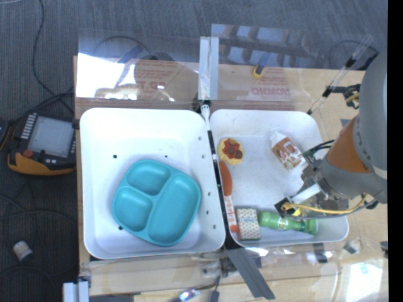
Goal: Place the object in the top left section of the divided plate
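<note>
Arm [356,159] hangs lower right above the green bottle [286,222], presumably picking for the plate [170,212]; jaws' state I cannot tell.

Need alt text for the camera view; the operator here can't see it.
The gripper hangs over the right bin by a green bottle; a box, sausage, yellow disc and packet lie there too. The teal plate sits in the left bin.

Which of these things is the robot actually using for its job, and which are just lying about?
For the job: teal divided plate in the left bin; gripper over the right bin; green bottle beside it, perhaps the object.
Lying about: round pizza toy, red sausage, small carton, brown-and-white packet.
</note>
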`<state>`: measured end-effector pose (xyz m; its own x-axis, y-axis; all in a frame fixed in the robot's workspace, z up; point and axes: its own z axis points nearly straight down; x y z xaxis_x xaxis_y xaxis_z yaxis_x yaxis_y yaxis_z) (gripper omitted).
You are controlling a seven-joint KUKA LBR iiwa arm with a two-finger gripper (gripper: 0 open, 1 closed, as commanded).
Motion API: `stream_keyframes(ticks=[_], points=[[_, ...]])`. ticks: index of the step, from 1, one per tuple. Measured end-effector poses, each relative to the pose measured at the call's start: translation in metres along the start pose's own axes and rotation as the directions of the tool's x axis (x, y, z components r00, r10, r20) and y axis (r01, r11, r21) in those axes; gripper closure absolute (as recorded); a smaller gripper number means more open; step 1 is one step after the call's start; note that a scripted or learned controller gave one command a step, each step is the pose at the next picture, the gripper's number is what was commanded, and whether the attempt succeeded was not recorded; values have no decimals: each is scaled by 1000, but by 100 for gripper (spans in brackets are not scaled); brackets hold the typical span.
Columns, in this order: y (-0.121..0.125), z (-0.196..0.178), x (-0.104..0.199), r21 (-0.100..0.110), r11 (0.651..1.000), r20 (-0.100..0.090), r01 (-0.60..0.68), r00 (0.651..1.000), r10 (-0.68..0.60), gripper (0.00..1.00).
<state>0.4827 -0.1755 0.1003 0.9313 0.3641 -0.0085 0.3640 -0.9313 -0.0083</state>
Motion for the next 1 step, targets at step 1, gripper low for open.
stream_keyframes(ticks=[1], points=[[0,0,0,-1,1000,0,-1,1000,1,0]])
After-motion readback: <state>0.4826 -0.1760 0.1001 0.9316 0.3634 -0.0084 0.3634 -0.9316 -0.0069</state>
